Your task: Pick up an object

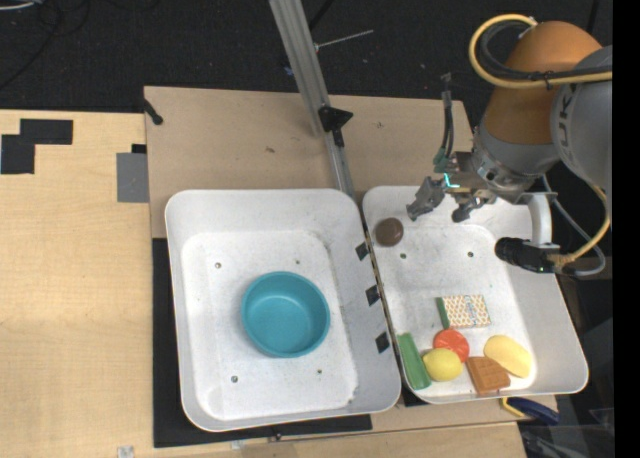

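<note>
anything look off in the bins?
Nothing spilled or damaged. The brown round object sits alone near the right bin's far-left corner, apart from the food items clustered at the near end. The teal bowl stands upright in the left bin.

A light wood-look surface [70,246] is seen on the left, with a few dark cutouts near its top edge. A tan board [240,141] is laid further back, and a slanted aluminium rail [300,41] is mounted over it. Behind all that, the floor [150,16] is covered in dark carpet, with cables left lying in the top corner.
</note>
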`<state>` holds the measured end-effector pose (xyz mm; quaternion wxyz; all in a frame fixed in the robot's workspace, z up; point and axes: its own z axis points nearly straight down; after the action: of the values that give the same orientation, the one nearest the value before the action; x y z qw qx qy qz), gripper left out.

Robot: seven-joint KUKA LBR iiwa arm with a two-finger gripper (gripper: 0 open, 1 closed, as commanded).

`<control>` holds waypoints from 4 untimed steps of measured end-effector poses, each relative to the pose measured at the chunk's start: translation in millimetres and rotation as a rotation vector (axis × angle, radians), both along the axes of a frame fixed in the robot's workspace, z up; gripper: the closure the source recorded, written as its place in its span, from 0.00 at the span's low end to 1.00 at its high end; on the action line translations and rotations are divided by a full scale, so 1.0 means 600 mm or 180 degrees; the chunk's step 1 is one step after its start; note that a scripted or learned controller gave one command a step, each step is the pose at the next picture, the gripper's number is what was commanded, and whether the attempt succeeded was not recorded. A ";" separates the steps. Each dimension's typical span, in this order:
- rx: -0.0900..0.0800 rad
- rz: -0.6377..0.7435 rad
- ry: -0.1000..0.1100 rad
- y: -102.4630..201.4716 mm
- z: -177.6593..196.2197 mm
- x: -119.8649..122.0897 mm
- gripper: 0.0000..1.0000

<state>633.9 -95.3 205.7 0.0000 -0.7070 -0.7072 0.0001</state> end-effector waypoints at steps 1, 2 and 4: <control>0.0000 0.0000 0.0000 0.000 0.000 0.000 0.00; 0.0001 0.0000 0.0010 -0.001 -0.072 -0.007 0.00; 0.0000 0.0000 0.0002 -0.001 -0.192 -0.014 0.00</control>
<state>625.4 -95.7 90.8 0.0002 -0.7070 -0.7072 0.0004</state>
